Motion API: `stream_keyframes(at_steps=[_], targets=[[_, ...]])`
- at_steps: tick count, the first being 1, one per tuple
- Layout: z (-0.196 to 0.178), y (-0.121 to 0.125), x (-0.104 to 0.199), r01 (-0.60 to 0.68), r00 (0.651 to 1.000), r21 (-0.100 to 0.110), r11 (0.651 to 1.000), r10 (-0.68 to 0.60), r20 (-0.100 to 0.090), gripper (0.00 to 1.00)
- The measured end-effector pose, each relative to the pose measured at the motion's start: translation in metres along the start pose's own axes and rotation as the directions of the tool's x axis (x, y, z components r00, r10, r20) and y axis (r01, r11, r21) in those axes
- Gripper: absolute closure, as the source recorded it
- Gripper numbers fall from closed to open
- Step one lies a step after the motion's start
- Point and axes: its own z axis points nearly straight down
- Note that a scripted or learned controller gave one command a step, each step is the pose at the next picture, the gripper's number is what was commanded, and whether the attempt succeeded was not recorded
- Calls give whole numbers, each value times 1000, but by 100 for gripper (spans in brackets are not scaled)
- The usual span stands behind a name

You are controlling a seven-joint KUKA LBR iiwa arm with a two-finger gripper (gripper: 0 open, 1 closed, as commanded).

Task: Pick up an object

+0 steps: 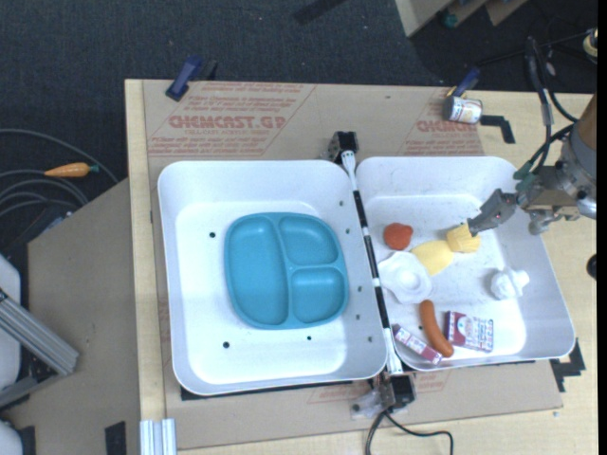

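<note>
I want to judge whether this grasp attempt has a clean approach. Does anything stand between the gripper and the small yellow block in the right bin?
Nothing visible does. The gripper sits right at the small yellow block, coming from its upper right. The pale yellow lemon-shaped piece and the red rounded piece lie on the block's far side, to its left.

blue clamp [186,77] on the bench edge (orange carrot [68,170] on floor).

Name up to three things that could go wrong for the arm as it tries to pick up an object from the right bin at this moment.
1. The gripper sits right by the small yellow piece, which touches a larger yellow item; closing may nudge both instead of grasping one.
2. The sausage, carton and white cup lie crowded together, so a grasp there could catch two things.
</note>
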Motion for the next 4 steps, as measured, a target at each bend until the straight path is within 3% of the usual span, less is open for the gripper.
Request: stream_keyframes(at_steps=[1,2,3,4], targets=[[183,-10,18,-1,1000,2,1000,1,-1,0],[201,-36,39,-1,1000,2,1000,1,-1,0],[191,-36,39,-2,1000,0,1000,2,0,100],[100,-35,115,1,1000,-1,1000,-1,0,100]])
